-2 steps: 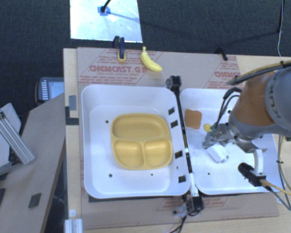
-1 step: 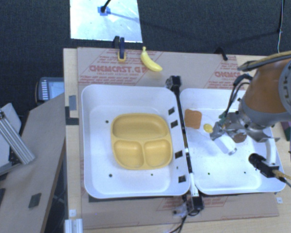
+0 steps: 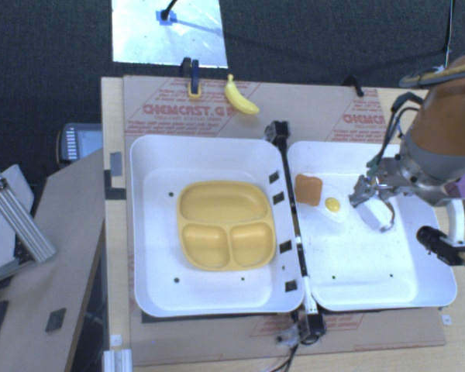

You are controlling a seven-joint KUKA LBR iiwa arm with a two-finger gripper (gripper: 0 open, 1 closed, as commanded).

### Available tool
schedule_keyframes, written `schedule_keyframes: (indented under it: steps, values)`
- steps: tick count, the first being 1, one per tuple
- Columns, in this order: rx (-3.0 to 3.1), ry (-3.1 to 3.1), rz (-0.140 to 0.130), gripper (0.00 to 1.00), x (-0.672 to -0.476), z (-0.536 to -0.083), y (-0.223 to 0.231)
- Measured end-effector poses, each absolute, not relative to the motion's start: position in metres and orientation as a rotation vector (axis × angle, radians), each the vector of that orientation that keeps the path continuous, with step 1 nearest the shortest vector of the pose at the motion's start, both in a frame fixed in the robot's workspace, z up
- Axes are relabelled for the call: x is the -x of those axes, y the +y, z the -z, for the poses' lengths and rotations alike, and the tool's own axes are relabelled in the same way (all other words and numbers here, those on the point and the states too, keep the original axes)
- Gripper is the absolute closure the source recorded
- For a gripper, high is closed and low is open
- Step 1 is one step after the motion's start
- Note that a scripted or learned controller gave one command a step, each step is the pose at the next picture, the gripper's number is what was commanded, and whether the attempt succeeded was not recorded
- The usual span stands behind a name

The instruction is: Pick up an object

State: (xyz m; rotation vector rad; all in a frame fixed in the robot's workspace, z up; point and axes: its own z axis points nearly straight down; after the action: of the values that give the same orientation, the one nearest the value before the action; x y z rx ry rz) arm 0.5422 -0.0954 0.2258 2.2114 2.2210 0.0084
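Gripper (image 3: 370,194) right of centre, finger state unclear; you should centre over fried egg (image 3: 332,207), descend straight.

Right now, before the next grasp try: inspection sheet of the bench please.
Surface: two white bins side by side, left bin, right bin, on a printed board.
Job's things: orange block and fried-egg toy in right bin.
Clutter: yellow divided tray in left bin; banana on the board behind it.
Grippers: gripper low over right bin, right of the egg; nothing seen between fingers.
Cables: black cable along the arm.
Surroundings: dark carpet, reflective sheet.
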Motion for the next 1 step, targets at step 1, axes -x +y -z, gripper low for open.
schedule_keyframes:
  steps: [1]
  values:
    - [-2.211,2.222,-0.007,1.0,-0.544,-0.2798,-0.0957]
